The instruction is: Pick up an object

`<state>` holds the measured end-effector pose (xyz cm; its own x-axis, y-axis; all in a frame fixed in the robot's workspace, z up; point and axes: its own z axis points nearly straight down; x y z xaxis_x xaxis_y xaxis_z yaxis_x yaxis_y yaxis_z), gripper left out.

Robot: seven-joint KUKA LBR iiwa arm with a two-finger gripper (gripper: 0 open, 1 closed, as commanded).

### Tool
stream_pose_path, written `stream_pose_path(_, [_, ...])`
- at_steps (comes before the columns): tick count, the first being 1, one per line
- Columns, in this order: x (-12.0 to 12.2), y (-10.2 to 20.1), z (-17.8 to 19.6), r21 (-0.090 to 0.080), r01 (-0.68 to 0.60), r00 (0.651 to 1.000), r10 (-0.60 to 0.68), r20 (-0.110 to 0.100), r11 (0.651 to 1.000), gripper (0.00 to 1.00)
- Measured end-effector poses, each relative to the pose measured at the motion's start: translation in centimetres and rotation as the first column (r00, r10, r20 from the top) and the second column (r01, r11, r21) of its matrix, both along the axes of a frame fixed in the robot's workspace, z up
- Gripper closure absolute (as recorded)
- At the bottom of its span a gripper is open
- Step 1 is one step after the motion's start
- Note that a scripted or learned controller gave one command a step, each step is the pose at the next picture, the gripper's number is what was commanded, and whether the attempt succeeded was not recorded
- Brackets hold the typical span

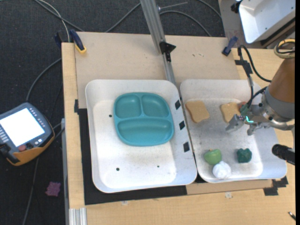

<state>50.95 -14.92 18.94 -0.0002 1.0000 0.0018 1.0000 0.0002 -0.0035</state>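
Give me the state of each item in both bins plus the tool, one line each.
Teal plate: flat in the left bin, compartments bare.
Left bread slice: lying flat in the right bin, apart from the tool.
Right bread slice: flat, right beside the tool.
Green ball: resting, touching the white ball.
White ball: resting at the near wall.
Dark green piece: resting alone.
Tool: low over the right bin, grasp unclear.

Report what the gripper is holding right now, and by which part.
Nothing is visibly held. The gripper hangs over the right bin, just below a tan bread-like piece; its fingers look spread, with bare bin floor between them.
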Motion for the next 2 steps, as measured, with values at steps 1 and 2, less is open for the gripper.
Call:
stream_pose_path(1, [0.1, 0.0, 0.1, 0.0, 0.0, 1.0, 0.0, 0.002, 1.0, 0.0])
stream_pose_path(2, [-0.4, -0.4, -6.1, 0.001, 0.001, 1.0, -0.001, -0.004, 1.0, 0.0])
